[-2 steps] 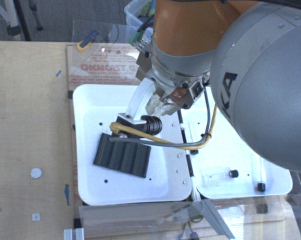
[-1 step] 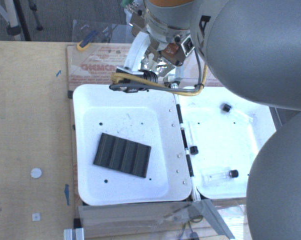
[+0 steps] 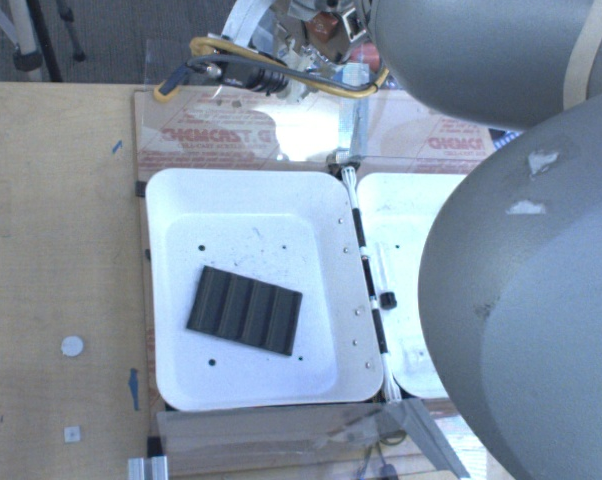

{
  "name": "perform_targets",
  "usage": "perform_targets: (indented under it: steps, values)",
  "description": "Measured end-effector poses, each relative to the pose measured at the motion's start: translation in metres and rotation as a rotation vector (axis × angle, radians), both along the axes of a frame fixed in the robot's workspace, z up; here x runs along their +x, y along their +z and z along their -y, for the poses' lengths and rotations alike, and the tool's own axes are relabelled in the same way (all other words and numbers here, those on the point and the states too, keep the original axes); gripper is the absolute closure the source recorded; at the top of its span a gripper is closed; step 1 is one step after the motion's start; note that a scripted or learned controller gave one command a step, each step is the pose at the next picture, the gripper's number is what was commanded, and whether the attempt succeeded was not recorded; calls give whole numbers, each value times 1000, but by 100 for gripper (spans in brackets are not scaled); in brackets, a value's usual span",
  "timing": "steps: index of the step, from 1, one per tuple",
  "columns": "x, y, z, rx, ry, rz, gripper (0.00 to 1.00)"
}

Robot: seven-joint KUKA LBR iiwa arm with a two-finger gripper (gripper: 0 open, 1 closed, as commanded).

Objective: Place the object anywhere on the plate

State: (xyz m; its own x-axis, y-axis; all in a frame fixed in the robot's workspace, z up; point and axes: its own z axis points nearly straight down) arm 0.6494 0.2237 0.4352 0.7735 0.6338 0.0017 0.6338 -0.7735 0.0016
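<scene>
A dark grey ribbed rectangular plate (image 3: 245, 310) lies flat in the left white bin (image 3: 171, 218), slightly left of the bin's middle and turned a little clockwise. My gripper (image 3: 316, 13) is high at the top of the view, beyond the far rim of the bins, well away from the plate. A small reddish-brown object (image 3: 326, 26) shows right at the gripper; whether it is held I cannot tell. The arm's big grey body (image 3: 521, 268) fills the right side and hides most of the right bin (image 3: 401, 218).
A yellow and black cable (image 3: 261, 68) loops below the gripper over the clear panel behind the bins. The metal divider (image 3: 366, 268) runs between the two bins. Bare wooden bench (image 3: 51, 218) lies to the left, with a small white disc (image 3: 72, 346) on it.
</scene>
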Motion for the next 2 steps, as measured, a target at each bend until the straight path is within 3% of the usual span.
perform_targets:
  steps: [1,2]
  values:
    - [0,11,-1,0,3,4,100]
    - [9,0,0,2,-173,1,100]
